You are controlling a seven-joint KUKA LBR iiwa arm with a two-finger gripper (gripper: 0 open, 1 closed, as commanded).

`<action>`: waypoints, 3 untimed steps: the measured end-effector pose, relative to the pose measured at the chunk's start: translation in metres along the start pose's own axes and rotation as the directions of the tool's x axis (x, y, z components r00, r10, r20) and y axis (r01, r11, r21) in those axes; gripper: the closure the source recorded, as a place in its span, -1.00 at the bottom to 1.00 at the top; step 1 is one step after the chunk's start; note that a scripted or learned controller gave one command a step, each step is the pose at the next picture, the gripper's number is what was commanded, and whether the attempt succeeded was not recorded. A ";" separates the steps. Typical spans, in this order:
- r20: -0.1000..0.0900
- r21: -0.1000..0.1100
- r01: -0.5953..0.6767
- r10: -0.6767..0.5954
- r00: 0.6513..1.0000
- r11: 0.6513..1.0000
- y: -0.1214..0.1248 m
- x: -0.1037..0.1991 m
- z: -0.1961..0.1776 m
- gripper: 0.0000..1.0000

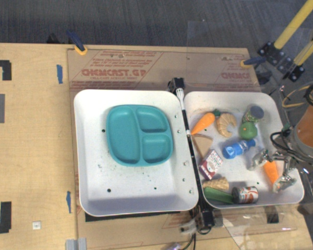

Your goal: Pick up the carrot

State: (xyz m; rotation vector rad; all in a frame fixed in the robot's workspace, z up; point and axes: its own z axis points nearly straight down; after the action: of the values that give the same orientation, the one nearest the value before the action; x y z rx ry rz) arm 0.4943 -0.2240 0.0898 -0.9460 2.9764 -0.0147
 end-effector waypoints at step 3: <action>0.000 -0.005 0.140 -0.140 0.990 0.990 0.001 -0.003 0.000 -1.00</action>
State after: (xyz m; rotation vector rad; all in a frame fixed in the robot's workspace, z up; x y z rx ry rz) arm 0.4958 -0.2214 0.0898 -1.1533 2.9051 -0.0092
